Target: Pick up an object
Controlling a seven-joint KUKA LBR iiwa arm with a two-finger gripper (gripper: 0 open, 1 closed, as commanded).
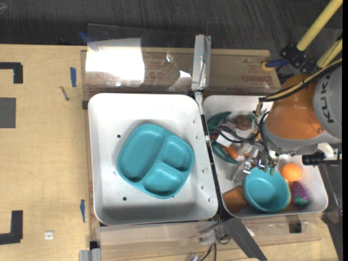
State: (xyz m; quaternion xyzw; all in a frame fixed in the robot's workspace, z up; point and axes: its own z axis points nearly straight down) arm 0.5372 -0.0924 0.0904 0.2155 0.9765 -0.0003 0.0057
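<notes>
Gripper (254,159) down in right bin (321,203), finger state hidden; teal bowl (265,191) just below; orange ball (292,172) right; divided teal plate (156,159) far left.

Far to the left of the pincer (255,159) the pale wooden worktop (41,145) spreads out, marked with black corner brackets (13,72) and short strips of blue tape (73,76). Behind the pincer, along the top, lies dark grey carpeted floor (163,7). Bright light glares off a clear plastic sheet (114,64) up and to its left.
</notes>
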